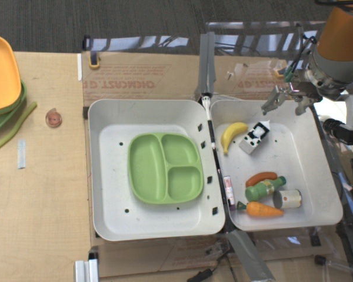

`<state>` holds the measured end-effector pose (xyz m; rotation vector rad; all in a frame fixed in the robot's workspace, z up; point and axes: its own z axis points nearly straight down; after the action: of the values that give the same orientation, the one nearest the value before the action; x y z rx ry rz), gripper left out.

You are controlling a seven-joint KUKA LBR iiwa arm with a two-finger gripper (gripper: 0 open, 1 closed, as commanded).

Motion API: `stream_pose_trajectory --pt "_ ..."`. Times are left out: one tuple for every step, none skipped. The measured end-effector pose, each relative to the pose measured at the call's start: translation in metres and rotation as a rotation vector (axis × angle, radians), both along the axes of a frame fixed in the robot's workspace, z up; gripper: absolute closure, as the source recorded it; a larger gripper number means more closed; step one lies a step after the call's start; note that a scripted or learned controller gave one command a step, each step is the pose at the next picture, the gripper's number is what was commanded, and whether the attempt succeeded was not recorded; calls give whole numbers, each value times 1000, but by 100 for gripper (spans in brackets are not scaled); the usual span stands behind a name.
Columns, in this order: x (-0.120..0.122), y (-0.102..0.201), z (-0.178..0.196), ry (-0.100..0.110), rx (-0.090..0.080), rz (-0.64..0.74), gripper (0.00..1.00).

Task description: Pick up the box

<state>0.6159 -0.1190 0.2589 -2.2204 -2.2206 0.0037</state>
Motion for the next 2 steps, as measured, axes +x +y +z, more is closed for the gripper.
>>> stream_pose_trajectory --pt "-27 44 -60 1 0 -21 0" --pt "-37 6 -65 0 1 -78 0"
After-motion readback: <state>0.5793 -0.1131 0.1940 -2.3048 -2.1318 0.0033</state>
